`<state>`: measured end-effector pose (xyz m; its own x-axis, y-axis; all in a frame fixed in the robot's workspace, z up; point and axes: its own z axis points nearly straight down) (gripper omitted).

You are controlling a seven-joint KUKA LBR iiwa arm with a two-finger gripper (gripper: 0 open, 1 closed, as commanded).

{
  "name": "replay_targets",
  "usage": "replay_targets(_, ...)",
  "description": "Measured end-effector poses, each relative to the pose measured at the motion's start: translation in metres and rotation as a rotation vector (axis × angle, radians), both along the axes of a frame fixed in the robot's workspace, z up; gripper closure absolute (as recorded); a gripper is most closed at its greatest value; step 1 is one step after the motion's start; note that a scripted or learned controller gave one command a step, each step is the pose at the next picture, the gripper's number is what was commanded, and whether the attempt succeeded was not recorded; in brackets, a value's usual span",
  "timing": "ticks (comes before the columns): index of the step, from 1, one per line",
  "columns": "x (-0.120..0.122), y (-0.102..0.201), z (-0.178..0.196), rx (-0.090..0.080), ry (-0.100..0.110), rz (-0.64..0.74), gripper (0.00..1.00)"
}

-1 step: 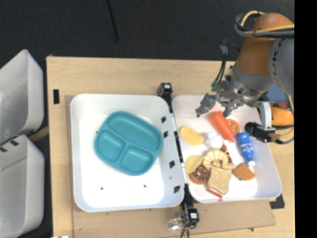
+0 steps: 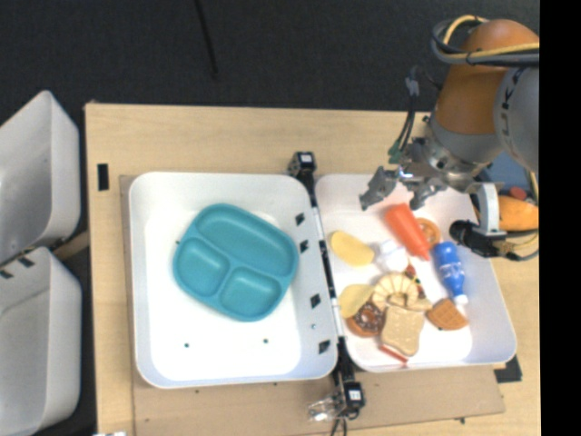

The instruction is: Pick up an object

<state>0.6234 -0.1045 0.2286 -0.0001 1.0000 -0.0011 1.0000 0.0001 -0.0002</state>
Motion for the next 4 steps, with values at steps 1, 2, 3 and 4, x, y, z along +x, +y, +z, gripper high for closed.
replay_targets(1,-0.006,-0.005,-0.062,0.000,0.005,-0.001,0.00)
replay_targets(2,-0.010,-0.004,-0.106,0.000,0.004,-0.002,0.00)
replay_targets(3,-0.010,-0.006,-0.130,-0.001,0.003,-0.004,0.00)
replay_targets(4,-0.009,-0.007,-0.119,0.000,0.000,-0.009,1.00)
